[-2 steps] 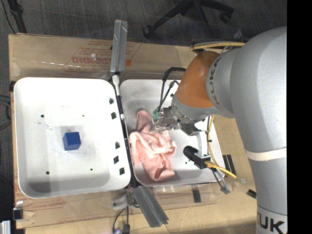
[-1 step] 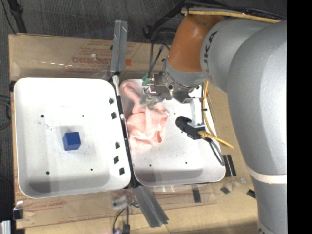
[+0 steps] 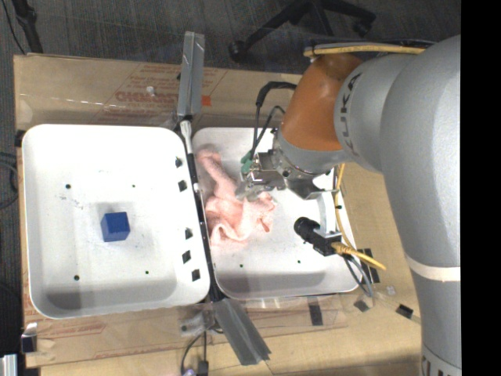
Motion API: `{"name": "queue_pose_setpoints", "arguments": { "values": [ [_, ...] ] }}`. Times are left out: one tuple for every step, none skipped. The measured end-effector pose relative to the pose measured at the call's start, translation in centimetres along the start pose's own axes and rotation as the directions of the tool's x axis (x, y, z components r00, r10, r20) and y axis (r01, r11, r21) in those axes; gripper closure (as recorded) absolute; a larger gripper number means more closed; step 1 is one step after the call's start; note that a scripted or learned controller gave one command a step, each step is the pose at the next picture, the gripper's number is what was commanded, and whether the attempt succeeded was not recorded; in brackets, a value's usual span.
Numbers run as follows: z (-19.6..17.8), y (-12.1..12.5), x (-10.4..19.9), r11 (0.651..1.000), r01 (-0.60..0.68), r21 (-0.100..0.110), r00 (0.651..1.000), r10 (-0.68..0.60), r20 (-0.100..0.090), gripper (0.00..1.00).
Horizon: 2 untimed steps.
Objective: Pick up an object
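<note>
A crumpled pink cloth [image 3: 232, 207] lies in the right bin [image 3: 266, 276], against its left wall. My gripper [image 3: 252, 185] hangs low over the cloth's upper right part, at or just above the fabric. The grey arm with its orange band comes in from the right and covers the bin's far right corner. The fingers are too small and dark against the cloth to read. A small blue cube [image 3: 115, 225] sits alone in the left bin [image 3: 47, 280], left of its middle.
A grey divider bar [image 3: 194, 210] with black clips runs between the two bins. The bench around them is brown cardboard [image 3: 94, 88]. An office chair base [image 3: 301, 10] stands on the floor beyond the bench.
</note>
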<state>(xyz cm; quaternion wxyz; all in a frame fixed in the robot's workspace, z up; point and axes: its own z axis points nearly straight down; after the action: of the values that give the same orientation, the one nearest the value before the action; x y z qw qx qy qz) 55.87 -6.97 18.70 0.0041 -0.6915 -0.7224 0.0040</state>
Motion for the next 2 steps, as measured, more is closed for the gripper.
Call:
{"name": "queue_pose_setpoints", "arguments": {
  "values": [
    [-2.5,1.2,0.8,0.996,-0.091,-0.001,0.996,0.091,0.001,1.0],
    [0.0,2.7,1.5,0.971,-0.24,0.0,0.971,0.24,0.0,1.0]
  ]
}}
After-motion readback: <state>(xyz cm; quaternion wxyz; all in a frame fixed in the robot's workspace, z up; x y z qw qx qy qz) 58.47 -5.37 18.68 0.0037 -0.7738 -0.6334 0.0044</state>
